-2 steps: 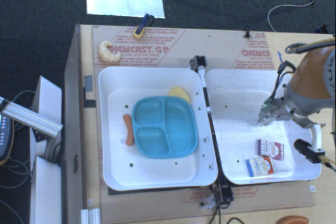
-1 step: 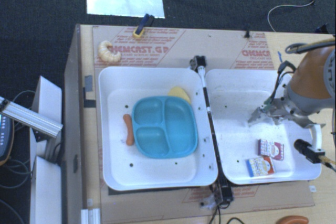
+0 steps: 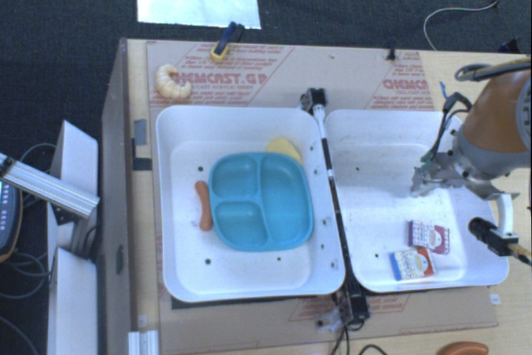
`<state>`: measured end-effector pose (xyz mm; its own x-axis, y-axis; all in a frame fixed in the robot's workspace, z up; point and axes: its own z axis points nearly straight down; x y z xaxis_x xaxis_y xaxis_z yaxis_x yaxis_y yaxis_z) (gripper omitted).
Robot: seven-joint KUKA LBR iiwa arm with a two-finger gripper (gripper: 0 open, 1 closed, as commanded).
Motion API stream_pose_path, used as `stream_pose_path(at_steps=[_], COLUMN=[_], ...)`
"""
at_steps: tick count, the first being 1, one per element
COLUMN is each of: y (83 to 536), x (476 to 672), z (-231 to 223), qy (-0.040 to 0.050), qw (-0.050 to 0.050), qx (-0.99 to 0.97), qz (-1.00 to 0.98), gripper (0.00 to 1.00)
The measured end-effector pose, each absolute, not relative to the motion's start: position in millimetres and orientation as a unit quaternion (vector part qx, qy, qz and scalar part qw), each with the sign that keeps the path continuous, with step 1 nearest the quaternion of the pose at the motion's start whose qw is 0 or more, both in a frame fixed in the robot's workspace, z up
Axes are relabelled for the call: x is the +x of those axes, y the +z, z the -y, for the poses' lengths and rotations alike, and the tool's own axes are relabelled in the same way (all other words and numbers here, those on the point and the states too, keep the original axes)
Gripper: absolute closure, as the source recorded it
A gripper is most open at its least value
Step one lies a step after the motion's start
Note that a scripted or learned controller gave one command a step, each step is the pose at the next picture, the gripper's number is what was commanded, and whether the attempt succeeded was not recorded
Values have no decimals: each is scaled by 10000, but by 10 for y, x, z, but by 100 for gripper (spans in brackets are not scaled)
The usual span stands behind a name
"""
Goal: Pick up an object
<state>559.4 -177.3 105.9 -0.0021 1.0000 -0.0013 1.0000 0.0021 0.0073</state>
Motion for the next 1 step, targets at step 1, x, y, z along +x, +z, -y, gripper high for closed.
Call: stream_pose_path(at_steps=[1], y=[1058], x=[5594], z=[1773], qy=[21], qw=[29], qx=[7063], qz=[-7079], gripper=[0])
